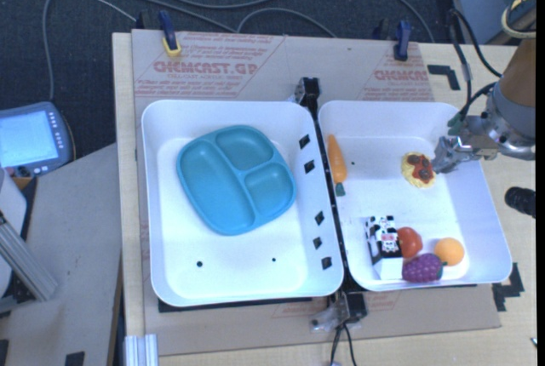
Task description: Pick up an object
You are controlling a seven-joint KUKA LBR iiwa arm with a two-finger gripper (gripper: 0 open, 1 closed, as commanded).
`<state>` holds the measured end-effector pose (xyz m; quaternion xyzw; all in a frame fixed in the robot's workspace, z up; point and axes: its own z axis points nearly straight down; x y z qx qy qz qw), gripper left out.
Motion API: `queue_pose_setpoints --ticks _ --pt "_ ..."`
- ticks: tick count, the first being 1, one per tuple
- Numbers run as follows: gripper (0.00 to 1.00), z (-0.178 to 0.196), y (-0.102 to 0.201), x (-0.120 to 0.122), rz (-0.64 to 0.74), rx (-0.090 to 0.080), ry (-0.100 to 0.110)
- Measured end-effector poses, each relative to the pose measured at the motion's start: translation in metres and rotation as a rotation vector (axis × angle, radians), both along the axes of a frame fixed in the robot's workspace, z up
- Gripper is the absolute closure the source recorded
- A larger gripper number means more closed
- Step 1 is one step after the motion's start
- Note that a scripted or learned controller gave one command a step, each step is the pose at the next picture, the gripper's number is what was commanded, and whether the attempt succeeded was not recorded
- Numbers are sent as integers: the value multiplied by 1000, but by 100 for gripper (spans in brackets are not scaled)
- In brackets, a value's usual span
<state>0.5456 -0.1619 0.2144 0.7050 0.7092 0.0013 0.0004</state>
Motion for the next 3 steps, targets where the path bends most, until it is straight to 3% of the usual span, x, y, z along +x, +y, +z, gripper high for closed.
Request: queue_pose_setpoints --ticks 3 --pt "100 29 160 55 1 0 -1"
